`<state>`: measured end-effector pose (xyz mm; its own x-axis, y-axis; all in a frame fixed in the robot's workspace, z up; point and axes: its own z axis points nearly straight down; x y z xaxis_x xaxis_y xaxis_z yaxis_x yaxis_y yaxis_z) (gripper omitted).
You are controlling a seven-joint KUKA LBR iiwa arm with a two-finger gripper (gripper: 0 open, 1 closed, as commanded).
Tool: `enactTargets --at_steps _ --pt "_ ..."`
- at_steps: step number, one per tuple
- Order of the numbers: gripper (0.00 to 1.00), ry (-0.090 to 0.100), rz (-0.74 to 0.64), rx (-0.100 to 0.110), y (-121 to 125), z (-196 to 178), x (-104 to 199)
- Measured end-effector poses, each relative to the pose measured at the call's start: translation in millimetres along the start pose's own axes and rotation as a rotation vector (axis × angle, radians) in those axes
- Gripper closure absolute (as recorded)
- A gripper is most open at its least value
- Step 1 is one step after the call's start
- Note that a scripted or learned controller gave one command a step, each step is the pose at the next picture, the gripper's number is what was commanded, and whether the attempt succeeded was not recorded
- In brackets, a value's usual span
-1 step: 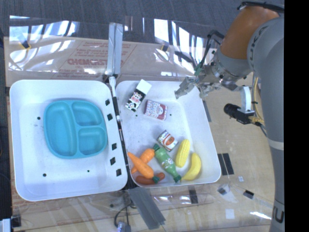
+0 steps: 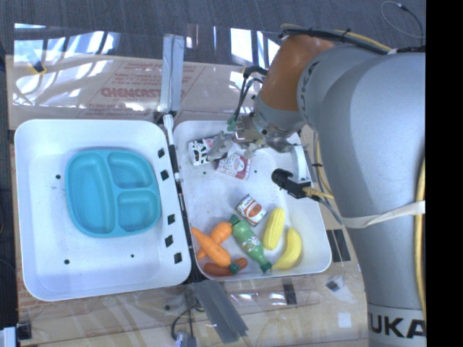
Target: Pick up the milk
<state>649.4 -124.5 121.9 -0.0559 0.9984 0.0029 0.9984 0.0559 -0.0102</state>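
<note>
Milk (image 2: pixel 202 151) lies near bin's (image 2: pixel 318 226) far edge, claw (image 2: pixel 237 137) just beside.

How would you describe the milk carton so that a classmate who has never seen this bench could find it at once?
Look in the right-hand white bin, at its far end near the robot's hand. The milk carton lies there beside a red-and-white packet. Its black-and-white cow patches set it apart from the colourful food further down.

Bulky matte-grey rounded arm (image 2: pixel 369 143), glossy orange band (image 2: pixel 289 67) above wrist, thin black and yellow cables along its top, partial white "UKA" lettering near base.
</note>
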Motion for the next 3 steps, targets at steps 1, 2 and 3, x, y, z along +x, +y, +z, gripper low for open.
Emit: enactTargets --at_steps 1,2,3 --pt "0.0 -0.01 0.078 0.008 6.5 21.3 20.5" --pt "1.0 -0.006 0.073 0.019 5.2 14.1 22.1" --pt "0.0 -0.016 0.08 0.028 1.4 14.6 13.0"
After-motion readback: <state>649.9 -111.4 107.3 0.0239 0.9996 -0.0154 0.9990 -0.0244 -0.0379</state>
